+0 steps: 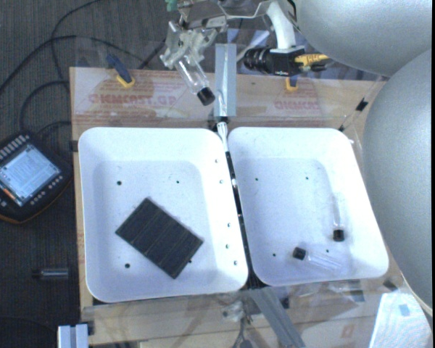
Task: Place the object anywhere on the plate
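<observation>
The arm (370,20) is cut off at the top and right edges. In the left bin (94,194) lies the dark plate (159,238). Above that bin's far corner, the jaws (192,67) pinch a clear tube (196,82) with a black cap, its length slanting down-right, cap lowest.

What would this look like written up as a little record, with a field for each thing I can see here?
left bin: holds a dark ribbed rectangular plate, lying flat and turned at a slant
right bin: holds two clear tubes with black caps, one near the right wall, one near the front
pincer: raised above the far edge of the bench, behind the bins, with a clear black-capped tube between its fingers
arm: grey, at the upper right
handheld screen unit: left of the bench
</observation>
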Controlling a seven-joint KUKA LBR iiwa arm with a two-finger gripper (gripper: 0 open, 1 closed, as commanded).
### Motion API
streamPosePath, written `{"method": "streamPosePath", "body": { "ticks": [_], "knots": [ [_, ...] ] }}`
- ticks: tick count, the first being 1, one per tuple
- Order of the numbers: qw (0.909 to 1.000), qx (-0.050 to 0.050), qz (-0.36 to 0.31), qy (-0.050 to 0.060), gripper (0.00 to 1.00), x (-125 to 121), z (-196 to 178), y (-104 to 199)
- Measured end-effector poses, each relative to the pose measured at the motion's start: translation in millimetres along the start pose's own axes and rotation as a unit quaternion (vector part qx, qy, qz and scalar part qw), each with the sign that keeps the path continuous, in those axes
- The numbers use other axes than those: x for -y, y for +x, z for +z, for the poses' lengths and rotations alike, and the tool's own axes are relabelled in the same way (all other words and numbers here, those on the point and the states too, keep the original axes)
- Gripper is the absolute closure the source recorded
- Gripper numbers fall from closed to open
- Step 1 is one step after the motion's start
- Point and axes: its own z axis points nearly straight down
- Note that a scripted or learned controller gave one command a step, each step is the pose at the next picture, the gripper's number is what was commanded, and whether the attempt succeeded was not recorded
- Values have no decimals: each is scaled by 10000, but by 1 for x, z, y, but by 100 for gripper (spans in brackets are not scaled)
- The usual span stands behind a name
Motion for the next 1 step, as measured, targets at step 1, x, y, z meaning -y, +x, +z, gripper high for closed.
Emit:
{"method": "streamPosePath", "body": {
  "ticks": [1],
  "knots": [
    [10000, 15, 0, 6, 100, 0, -9, 0]
  ]
}}
